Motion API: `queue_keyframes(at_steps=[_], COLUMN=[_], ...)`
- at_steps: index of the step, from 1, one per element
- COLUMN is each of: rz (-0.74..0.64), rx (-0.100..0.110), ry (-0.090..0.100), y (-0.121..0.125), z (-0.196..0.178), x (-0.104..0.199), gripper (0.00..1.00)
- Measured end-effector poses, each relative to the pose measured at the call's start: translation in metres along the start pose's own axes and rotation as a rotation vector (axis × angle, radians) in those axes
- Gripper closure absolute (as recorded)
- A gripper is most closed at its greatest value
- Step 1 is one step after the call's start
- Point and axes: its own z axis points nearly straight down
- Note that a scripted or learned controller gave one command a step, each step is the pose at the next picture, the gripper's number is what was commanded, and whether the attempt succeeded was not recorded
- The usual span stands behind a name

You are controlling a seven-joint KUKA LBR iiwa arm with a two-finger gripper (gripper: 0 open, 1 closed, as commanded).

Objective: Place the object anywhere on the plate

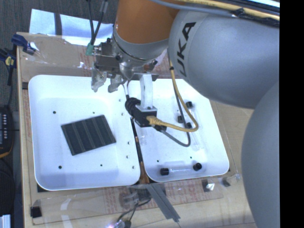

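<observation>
Camera view, pincer [106,83] over left bin [42,89] rim

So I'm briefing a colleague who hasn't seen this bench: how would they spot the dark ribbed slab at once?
Start at the left white bin, the one away from the arm. The dark ribbed slab lies flat on its floor, a little left of the middle and turned at a slight angle. It is the one large dark rectangle there, grooved along its length, unlike the small black dots scattered around it.
</observation>
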Motion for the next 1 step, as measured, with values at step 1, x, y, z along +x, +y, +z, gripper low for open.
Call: queue_keyframes(at_steps=[1], rz=[-0.020], rx=[0.005], ry=[-0.003], y=[-0.0562], z=[0.1477], x=[0.0756], gripper=[1.00])
